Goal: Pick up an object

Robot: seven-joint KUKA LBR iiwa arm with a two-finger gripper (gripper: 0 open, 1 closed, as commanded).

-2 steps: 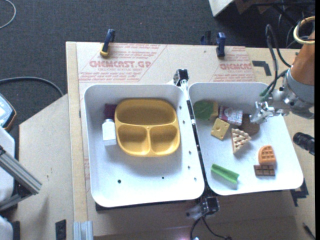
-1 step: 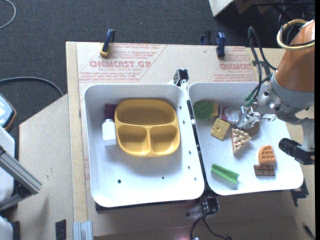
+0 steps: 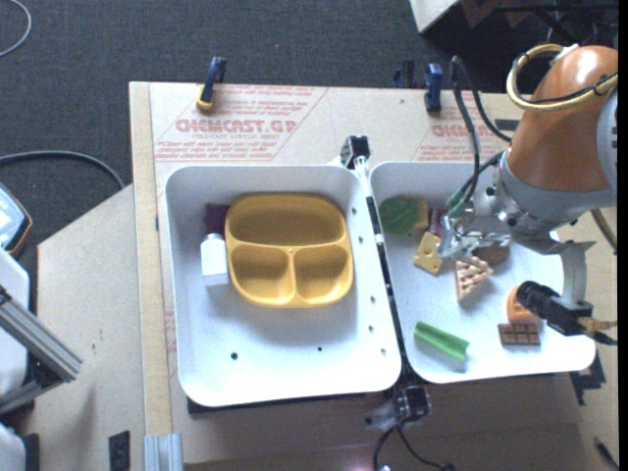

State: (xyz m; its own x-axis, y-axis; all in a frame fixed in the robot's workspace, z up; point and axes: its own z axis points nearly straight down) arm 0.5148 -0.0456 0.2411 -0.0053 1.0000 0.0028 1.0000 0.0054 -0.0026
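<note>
Gripper (image 3: 459, 241): low in the right bin (image 3: 392, 180), jaw state cannot be told. Cheese (image 3: 428, 253) just left of it; waffle (image 3: 472, 276) just below; green lid (image 3: 397, 213) farther left; celery (image 3: 441, 342) and chocolate (image 3: 519, 335) nearer the bin's front. Risk: crowded pieces, so closing may nudge cheese aside. Wrist hides items beneath; nothing seen held.

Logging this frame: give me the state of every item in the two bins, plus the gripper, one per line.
yellow divided tray: flat in left bin, right way up
white bottle: beside the tray's left edge
cheese wedge: right bin, loose
waffle piece: right bin, loose
green stick: lying flat, right bin
chocolate bar: lying flat, right bin
gripper: low over right bin, grasp unclear
</note>
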